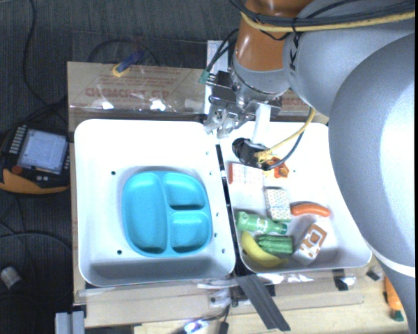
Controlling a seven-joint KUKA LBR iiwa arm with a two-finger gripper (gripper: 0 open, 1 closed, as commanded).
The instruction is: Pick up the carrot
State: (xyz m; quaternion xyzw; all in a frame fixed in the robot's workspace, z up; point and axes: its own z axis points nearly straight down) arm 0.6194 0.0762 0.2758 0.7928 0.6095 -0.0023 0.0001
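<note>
Camera view, carrot: the carrot (310,209) lies flat in the right bin (338,245), in its nearer half, toward the side where the arm comes in.
Camera view, gripper: the gripper (219,122) hangs over the far rim, about where the two bins meet, well apart from the carrot. From this slant it is not possible to judge if it is spread or closed, and nothing is seen held in it.
Why it lies so: the carrot rests on the bin floor with its long side free, so I judge it is not picked up yet.
Neighbours: a white dotted packet (277,204) is just beside its left end; a small brown and white pack (311,241) is near, below it. The green bottle (261,223) and the banana (258,250) are further left.
Edges: the bin wall on the carrot's right is not far away.
Open room: the bare white floor beyond the carrot gives the best way in, I think; from above, closing across its short width.
Left bin: the left bin (90,186) holds a blue divided tray (168,211), not in the way.
</note>
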